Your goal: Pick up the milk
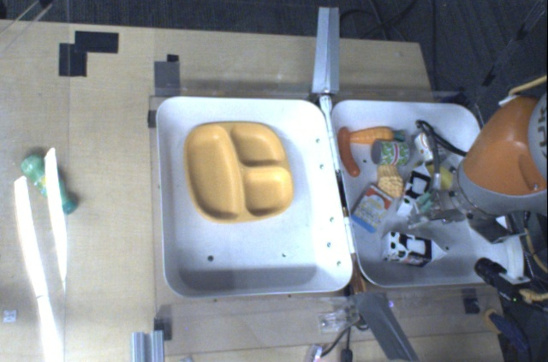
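Observation:
The milk (407, 248) is a small carton with black and white cow patches, lying on its side near the front of the right bin (458, 266). My gripper (431, 204) reaches in from the right, low over the middle of that bin, just behind and right of the milk. The arm's orange band (508, 151) and grey wrist cover the bin's right side. Nothing shows as held by the gripper.
Behind the gripper lie an orange carrot-like piece (368, 135), a red sausage (345, 153), a green can (392, 152), a cracker (390, 180) and a small blue-and-orange box (371, 207). The left bin (257, 258) holds a yellow divided plate (239, 170).

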You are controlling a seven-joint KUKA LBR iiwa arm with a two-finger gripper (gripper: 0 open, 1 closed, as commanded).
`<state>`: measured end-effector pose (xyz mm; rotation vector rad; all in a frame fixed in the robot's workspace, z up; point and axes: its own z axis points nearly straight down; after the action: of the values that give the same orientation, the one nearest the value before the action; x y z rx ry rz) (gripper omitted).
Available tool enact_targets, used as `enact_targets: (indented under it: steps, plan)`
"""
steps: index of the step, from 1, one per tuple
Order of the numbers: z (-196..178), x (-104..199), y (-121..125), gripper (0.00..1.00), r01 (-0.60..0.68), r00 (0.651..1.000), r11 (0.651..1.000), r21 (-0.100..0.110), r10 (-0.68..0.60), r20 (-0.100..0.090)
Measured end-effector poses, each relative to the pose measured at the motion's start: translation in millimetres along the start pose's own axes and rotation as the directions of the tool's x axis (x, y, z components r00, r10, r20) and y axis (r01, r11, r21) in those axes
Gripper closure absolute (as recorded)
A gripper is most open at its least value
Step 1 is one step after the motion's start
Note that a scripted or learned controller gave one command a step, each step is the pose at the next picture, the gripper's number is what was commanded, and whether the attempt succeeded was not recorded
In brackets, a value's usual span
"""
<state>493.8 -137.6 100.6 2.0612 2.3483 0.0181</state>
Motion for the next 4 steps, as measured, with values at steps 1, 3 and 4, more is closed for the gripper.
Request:
enact_targets:
  steps: [1,3,4]
  plan:
    - [0,0,0,0.00,0.000,1.000,1.000,0.000,0.000,0.000]
    - [-67,27,0,0.00,0.186,0.983,0.982,0.012,-0.186,-0.005]
    - [12,-18,37,0.00,0.262,0.965,0.965,0.006,-0.262,0.000]
